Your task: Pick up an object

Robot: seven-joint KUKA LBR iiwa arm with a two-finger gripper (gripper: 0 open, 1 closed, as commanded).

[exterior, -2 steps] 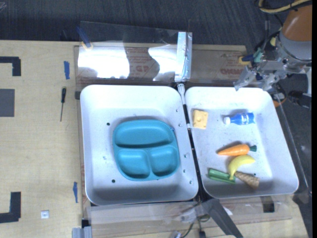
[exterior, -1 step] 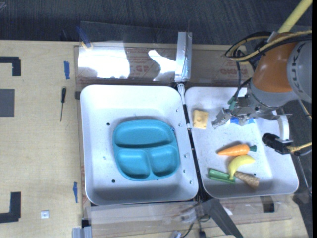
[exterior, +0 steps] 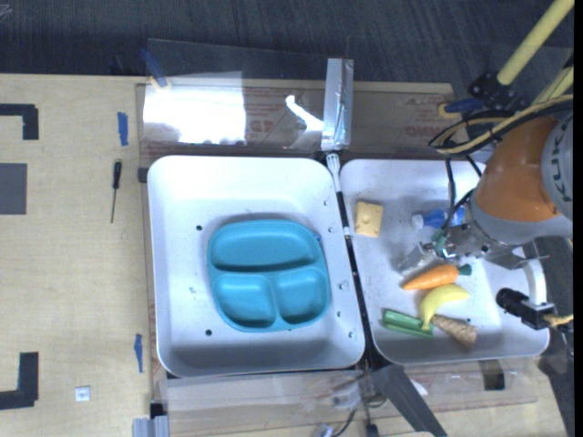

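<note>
The gripper point(exterior: 444, 245) hangs over the right bin point(exterior: 392, 189), fingers' state impossible to tell (cables crowd it). A carrot point(exterior: 430, 278) lies just at its 6 o'clock, touching a banana point(exterior: 439, 299).

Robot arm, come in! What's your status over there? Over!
Tool down in right bin, just above carrot; nothing seen gripped. Banana, green stick crowd close. Blue tray in left bin.

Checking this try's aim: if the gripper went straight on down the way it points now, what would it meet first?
Probably the orange carrot, just below the gripper in the right bin; depth is unclear from this slanted view.
</note>
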